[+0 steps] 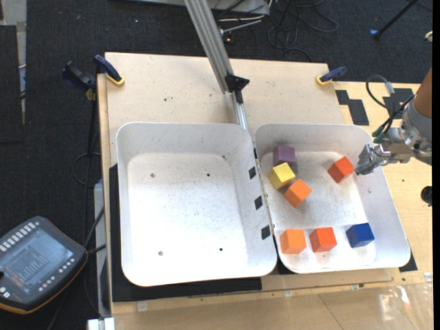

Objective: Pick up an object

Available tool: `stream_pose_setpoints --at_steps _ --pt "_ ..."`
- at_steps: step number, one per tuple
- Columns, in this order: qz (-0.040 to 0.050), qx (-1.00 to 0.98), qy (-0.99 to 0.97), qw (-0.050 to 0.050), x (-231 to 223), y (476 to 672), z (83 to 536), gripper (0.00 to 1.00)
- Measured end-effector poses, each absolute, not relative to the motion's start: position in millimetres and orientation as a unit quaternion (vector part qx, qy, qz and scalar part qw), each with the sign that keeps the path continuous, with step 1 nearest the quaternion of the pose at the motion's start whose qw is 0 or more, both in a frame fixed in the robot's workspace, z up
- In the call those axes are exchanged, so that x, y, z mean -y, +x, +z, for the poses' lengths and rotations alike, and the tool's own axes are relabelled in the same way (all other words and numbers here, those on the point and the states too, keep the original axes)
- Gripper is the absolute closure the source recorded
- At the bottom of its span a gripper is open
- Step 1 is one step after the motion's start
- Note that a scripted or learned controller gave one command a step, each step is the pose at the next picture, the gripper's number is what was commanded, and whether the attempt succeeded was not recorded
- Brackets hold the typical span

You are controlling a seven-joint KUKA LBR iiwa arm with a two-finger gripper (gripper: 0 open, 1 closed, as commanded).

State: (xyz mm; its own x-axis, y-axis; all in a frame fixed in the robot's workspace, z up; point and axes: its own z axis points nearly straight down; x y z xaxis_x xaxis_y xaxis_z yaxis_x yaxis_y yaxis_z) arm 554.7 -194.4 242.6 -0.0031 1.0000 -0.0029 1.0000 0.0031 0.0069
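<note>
The right bin (385, 205) holds several small blocks. A purple block (284, 154), a yellow block (280, 176) and an orange block (297, 192) cluster near its left wall. A red-orange block (340, 169) lies alone toward the upper right. Along the front edge sit an orange block (293, 240), a red-orange block (322, 239) and a blue block (359, 234). My gripper (368, 160) hangs over the bin's right rim, just right of the lone red-orange block and apart from it. Nothing is visibly held.
The left bin (130, 184) sits beside the right one, sharing a middle wall. A slanted metal pole (210, 33) crosses above the bins' far edge. A teach pendant (34, 263) lies off the bench at lower left. Clamps mark the board's far corners.
</note>
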Motion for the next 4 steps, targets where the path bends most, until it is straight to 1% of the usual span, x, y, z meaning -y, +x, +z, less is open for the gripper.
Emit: stream_pose_setpoints --at_steps 1,2,3,4 --pt "0.0012 -0.71 0.704 0.0 141.1 556.2 246.0 1.0" --pt "0.0007 -0.71 0.704 -0.001 90.0 560.0 237.4 1.0" --pt "0.0006 -0.71 0.704 0.0 37.9 576.1 226.6 1.0" --pt "0.0011 -0.711 0.704 0.0 -24.8 585.9 223.8 1.0"
